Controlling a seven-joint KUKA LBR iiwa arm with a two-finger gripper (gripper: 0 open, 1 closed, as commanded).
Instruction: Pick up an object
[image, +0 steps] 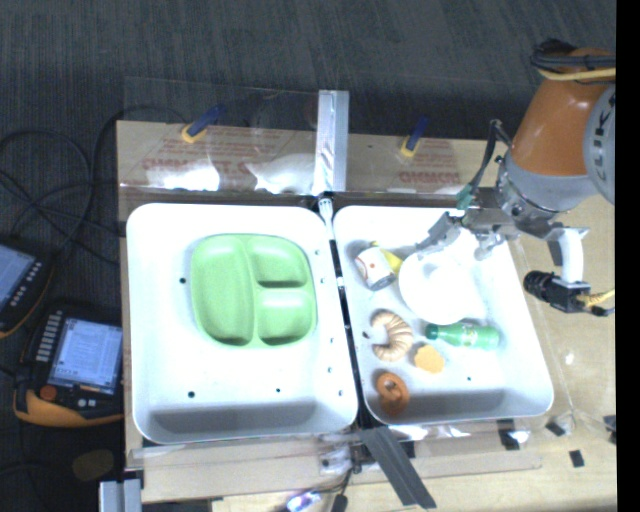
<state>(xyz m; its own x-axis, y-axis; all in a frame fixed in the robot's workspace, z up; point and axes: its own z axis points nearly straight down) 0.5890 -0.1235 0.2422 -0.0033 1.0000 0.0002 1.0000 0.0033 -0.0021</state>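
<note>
My gripper (462, 240) hangs open over the upper part of the right bin (520, 385), its two fingers spread apart above a white round plate (440, 287), with nothing between them. Below the plate lies a green bottle (463, 335). To the left are a red-and-white toy on a yellow piece (375, 263), a tan croissant (391, 334), a small orange piece (428, 358) and a brown donut (391, 389).
The left bin (160, 380) holds a green divided tray (253, 288). A metal divider post (331, 140) stands at the back between the bins. Tablets and cables lie on the floor at the left.
</note>
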